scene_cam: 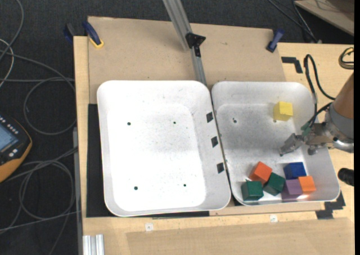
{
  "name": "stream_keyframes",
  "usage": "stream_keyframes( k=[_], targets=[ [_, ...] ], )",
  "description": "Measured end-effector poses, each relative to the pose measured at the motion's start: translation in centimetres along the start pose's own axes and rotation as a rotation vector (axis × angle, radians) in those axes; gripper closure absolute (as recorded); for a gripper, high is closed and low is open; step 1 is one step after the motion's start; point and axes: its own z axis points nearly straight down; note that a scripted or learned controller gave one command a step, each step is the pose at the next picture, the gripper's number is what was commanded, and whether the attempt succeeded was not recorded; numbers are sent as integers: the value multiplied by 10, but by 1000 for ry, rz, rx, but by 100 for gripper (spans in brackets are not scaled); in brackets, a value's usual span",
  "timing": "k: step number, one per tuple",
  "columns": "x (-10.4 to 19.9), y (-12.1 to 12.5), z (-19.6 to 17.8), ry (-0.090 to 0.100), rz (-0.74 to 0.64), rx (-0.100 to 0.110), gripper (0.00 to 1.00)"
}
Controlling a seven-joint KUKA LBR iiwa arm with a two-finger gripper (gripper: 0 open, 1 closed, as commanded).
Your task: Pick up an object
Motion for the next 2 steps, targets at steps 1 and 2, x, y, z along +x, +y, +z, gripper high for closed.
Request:
stream_keyframes(
  k=[1,2],
  targets=[
    [-1,2,-14,-3,-1,-9,100],
    [-5,13,-65,-6,-2,-13,100]
  ],
)
